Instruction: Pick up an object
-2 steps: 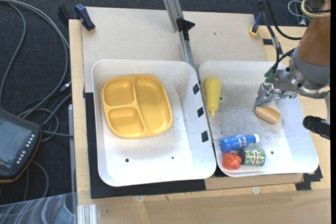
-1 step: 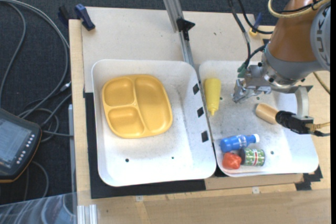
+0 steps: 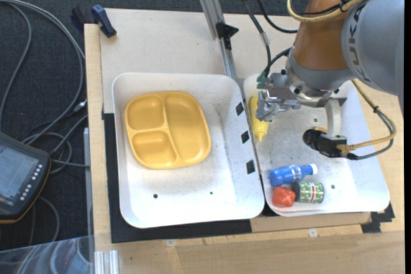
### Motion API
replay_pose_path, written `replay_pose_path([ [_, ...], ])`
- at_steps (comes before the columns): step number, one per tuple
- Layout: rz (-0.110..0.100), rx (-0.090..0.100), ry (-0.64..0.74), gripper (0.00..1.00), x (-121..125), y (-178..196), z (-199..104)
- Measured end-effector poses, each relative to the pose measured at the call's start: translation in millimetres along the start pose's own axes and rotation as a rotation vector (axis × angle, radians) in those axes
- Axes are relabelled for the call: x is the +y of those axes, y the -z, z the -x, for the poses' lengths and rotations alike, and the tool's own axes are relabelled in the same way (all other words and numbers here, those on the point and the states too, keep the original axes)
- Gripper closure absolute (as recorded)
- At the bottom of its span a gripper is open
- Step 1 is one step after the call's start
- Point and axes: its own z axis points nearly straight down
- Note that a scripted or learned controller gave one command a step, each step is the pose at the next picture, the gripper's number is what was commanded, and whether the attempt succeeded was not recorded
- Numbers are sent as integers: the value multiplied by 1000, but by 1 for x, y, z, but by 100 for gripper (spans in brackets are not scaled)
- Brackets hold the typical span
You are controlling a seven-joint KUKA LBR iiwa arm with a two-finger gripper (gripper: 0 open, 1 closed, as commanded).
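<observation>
In the right bin (image 3: 359, 138), a yellow bottle-like thing (image 3: 260, 128) lies against the left wall. My gripper (image 3: 266, 109) hangs right over its upper end and hides part of it. I cannot make out whether the gripper touches it. Near the bin's front edge lie a blue bottle with a white cap (image 3: 292, 173), a red thing (image 3: 283, 196) and a small green can (image 3: 310, 191).
The left bin (image 3: 225, 170) holds a yellow divided plate (image 3: 167, 129). A metal post (image 3: 212, 3) rises behind the bins, close to the arm. A blue clamp (image 3: 103, 19) sits at the bench's far left corner.
</observation>
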Motion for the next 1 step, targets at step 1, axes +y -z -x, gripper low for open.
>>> replay_pose_path([
  [1,1,0,-1,100,17,11,-51],
])
